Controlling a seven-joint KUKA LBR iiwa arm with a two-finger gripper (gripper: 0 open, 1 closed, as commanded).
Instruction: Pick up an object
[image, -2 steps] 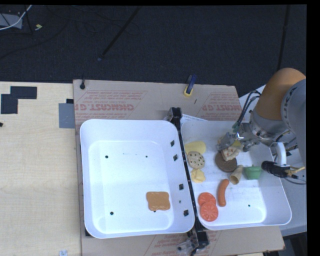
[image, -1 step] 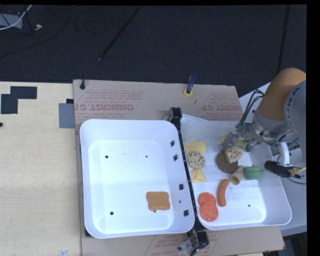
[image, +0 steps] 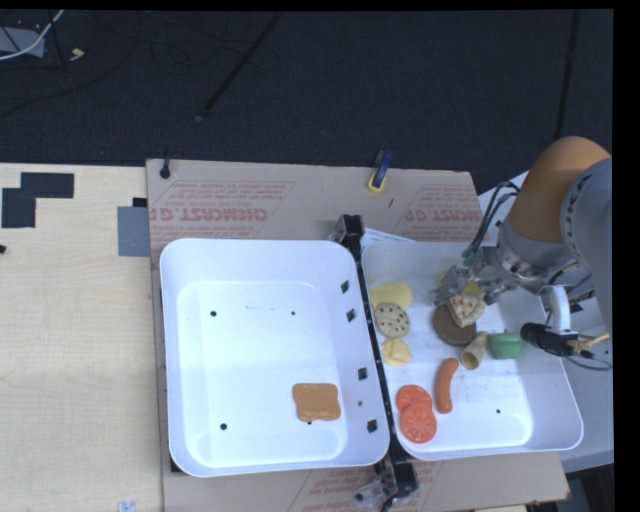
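Note:
My gripper (image: 468, 288) hangs over the back right part of the right bin (image: 560, 420), reaching in from the right. Just under its tip is a tan speckled wedge (image: 464, 309), which overlaps a brown disc (image: 447, 327). Whether the wedge is held or only lies under the tip is unclear. A small cone (image: 472, 351) and a green piece (image: 505, 346) lie just in front of the gripper.
The right bin also holds a yellow piece (image: 392, 294), a cookie (image: 391, 320), a pale yellow bit (image: 397, 351), a sausage (image: 445, 385) and two red slices (image: 416, 412). A brown toast slice (image: 316, 402) lies in the left bin (image: 200, 300).

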